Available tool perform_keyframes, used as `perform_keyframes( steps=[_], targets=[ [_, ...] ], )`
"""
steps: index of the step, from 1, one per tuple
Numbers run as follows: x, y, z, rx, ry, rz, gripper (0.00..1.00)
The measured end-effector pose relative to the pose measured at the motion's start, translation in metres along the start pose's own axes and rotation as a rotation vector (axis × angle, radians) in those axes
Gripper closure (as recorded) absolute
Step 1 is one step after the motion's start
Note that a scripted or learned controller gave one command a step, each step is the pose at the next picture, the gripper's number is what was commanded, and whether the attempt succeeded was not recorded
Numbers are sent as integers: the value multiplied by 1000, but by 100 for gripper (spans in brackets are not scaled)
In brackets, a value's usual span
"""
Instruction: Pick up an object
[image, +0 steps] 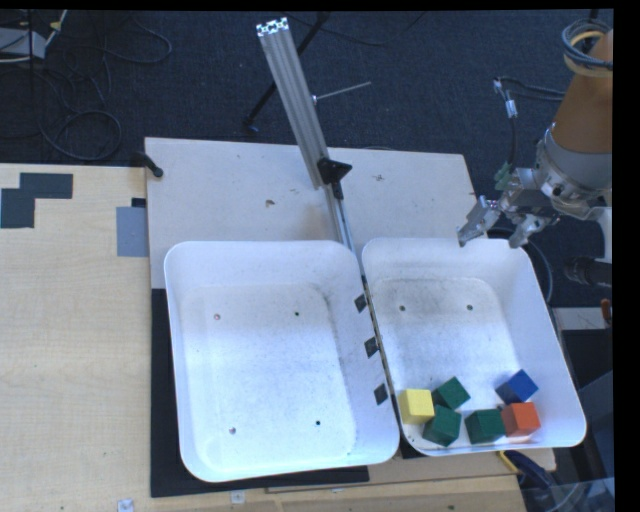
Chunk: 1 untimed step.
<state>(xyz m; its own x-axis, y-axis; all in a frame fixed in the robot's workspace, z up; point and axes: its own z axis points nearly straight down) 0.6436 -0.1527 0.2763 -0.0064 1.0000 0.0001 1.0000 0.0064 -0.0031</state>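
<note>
Several small blocks lie at the near end of the right bin (535, 300): a yellow block (417, 404), three green blocks (452, 392) (441, 426) (485, 426), a blue block (517, 386) and an orange block (521, 418). My gripper (493, 228) hangs above the far right corner of that bin, well away from the blocks. Its two fingers stand spread apart with nothing between them.
The left bin (190, 300) sits beside the right one, joined by a divider with black clips (371, 345). A slanted aluminium rail (298, 110) rises behind the bins. A white board (250, 190) lies under the bins' far side.
</note>
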Motion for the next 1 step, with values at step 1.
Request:
perform_keyframes(
  steps=[1],
  targets=[
    [36,24,113,7,3,4,0]
  ],
)
